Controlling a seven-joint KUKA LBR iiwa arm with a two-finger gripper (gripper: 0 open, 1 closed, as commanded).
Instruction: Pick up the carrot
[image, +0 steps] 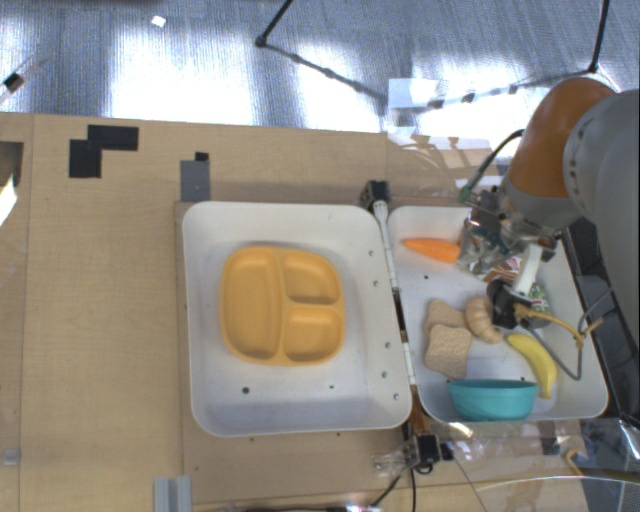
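Note:
An orange carrot (431, 249) lies in the upper part of the right bin (590, 392), pointing left with its thick end toward the right. My gripper (484, 252) hangs just right of the carrot's thick end, low over the bin, below the grey arm with its orange band (553, 135). The arm's wrist hides the fingertips.
The left bin (210, 330) holds a yellow divided plate (281, 304). In the right bin lie two bread pieces (447, 340), a small tan item (481, 319), a banana (535, 359) and a teal bowl (491, 398). A cable runs along the right side.

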